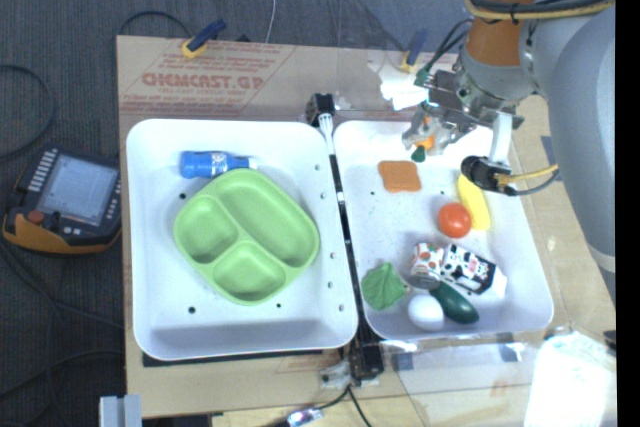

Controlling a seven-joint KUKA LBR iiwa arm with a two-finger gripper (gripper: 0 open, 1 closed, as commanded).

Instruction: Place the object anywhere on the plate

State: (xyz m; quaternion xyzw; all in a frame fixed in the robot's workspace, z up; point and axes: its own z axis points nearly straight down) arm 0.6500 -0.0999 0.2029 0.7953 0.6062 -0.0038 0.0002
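Observation:
The green three-compartment plate point(245, 233) lies in the left bin point(150, 315). Over the far end of the right bin point(525, 290) hangs my gripper point(422, 139), pointing down. A small orange piece with a green tip point(418, 152) shows between its fingertips, and the fingers look shut on it. It hangs just above the bin floor, close to a flat orange piece point(400, 176). The plate is well to the left of the gripper, across the wall between the bins.
A blue bottle point(213, 163) lies beside the plate's far edge. The right bin also holds a yellow banana point(473, 200), a red tomato point(454, 219), a cow-patterned carton point(455, 266), a green leaf point(382, 285), a white egg point(425, 311) and a dark green vegetable point(459, 304).

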